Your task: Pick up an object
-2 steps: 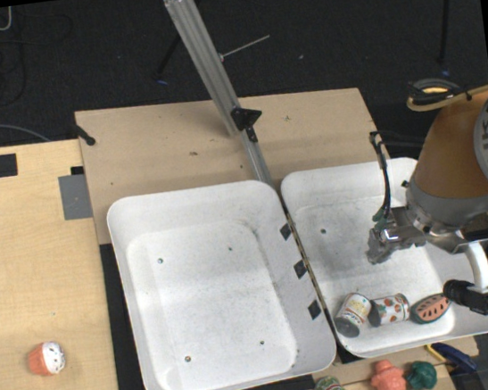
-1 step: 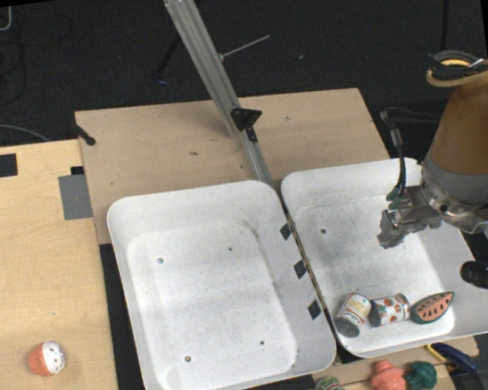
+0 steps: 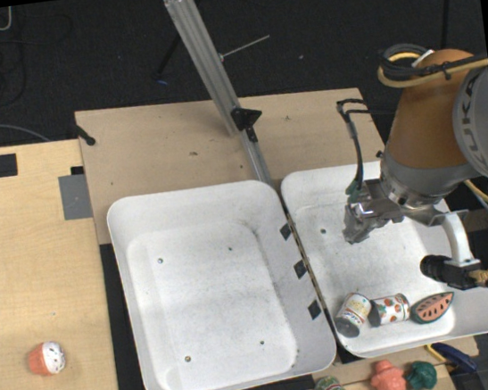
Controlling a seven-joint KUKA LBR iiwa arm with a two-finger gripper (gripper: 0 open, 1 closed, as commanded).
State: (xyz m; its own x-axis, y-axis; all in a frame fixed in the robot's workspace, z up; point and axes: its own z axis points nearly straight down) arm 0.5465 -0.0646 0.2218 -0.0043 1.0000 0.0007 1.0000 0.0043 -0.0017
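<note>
Your likeliest pick, a small can (image 3: 354,314) with a pale label and a metal end, lies on its side against the near wall of the right bin (image 3: 487,319); touching its right end is a second can (image 3: 391,309) in white with red and green marks, and just right of that a flat watermelon-slice toy (image 3: 434,307), red with a green rind. Farther back in the same bin you see the gripper (image 3: 357,223) hanging over bare floor, well apart from the cans, carrying nothing. To the left sits the left bin (image 3: 121,218).
</note>
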